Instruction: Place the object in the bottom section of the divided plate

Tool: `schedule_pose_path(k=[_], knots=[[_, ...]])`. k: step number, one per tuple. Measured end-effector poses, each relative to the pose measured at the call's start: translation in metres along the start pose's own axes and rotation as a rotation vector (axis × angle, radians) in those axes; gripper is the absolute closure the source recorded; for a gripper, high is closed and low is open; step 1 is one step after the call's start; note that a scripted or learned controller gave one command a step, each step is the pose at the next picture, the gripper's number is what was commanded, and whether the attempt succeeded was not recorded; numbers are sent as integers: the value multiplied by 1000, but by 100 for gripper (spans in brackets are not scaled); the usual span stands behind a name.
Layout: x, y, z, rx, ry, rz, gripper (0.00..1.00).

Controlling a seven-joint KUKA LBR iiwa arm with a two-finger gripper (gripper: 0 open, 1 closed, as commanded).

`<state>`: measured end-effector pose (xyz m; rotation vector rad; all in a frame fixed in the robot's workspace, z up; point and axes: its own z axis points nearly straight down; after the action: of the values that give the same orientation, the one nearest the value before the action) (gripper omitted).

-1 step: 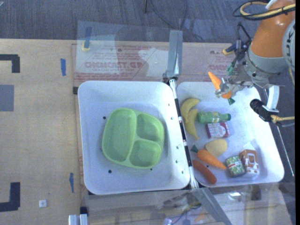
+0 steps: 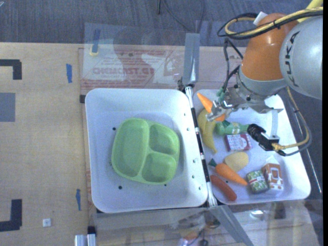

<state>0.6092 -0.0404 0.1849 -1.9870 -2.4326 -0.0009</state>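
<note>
A green divided plate (image 2: 115, 155) lies in the left bin (image 2: 97, 117), with one large section on its left and two smaller ones on its right. All three sections hold nothing. My gripper (image 2: 220, 108) hangs low over the top left of the right bin (image 2: 301, 181), under the grey and orange wrist. It is just beside a small orange carrot (image 2: 204, 101) and the top of a yellow banana (image 2: 207, 133). The wrist hides the tips.
The right bin also holds a green bottle (image 2: 231, 128), a red packet (image 2: 238, 142), a potato (image 2: 236, 161), a second carrot (image 2: 231, 175), a red sausage (image 2: 224, 188), a green can (image 2: 255, 182) and an orange box (image 2: 273, 174). A metal divider (image 2: 190, 65) runs between the bins.
</note>
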Motion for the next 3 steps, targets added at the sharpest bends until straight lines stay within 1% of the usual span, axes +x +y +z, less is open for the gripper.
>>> schedule_pose_path(k=[1,2,3], knots=[[79,-35,0,1,1,-192,100],[12,-48,-38,-3,-2,-75,100],[91,-27,1,3,0,111,100]])
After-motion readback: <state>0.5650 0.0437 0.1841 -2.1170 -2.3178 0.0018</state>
